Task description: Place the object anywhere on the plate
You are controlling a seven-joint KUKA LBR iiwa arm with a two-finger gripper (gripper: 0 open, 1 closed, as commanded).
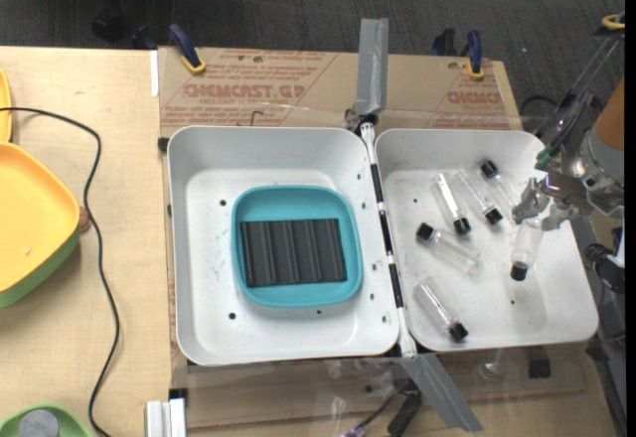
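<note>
Vials are all sitting in the right bin (566, 321), scattered around: one (448, 202) toward the upper middle, one (488, 189) by the top, one (444, 244) lying mid-bin, one (439, 311) down near the front edge, and one (522, 250) hanging just under the gripper (540, 210) at the right side of the frame. That last vial looks like it's touching the fingertips, black cap pointing down, but I can't tell if it's actually pinched or how wide the jaws are. The plate (295, 202), teal with a dark ribbed middle, sits in the left bin (199, 226). A yellow dish (30, 226) is at the far left.
</note>
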